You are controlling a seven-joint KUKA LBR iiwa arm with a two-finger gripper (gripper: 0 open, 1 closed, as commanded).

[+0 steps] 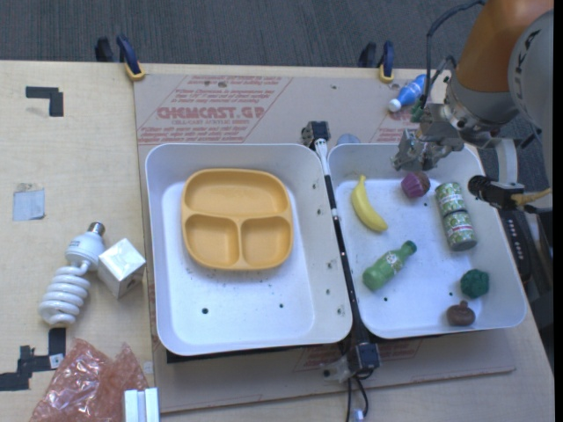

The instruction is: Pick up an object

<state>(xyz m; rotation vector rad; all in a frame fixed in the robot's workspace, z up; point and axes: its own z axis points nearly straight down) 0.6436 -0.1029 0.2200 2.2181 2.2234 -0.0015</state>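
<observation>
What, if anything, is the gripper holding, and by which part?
Nothing seen held. The two-finger gripper hangs over the right bin's far edge, just above the small purple round object; no object sits between its fingers.

Brightness: evenly bright, soft overhead light across the whole bench [79, 156].
Shadows: faint and short; a thin soft shadow sits under the yellow tray [237, 217] and beside the banana [368, 206].
Glare: mild sheen on the floor of the left white bin [176, 315] and right white bin [422, 301]; a highlight on the orange band [501, 33] of the arm.
Sharpness: the bins and what lies in them are fairly crisp; small print on the cardboard sheet [211, 108] is soft.
Blur: the gripper [420, 152] looks slightly smeared and hard to resolve.
Distortion: the bin edges bow a little toward the frame corners.
Colour: warm, natural tones.
</observation>
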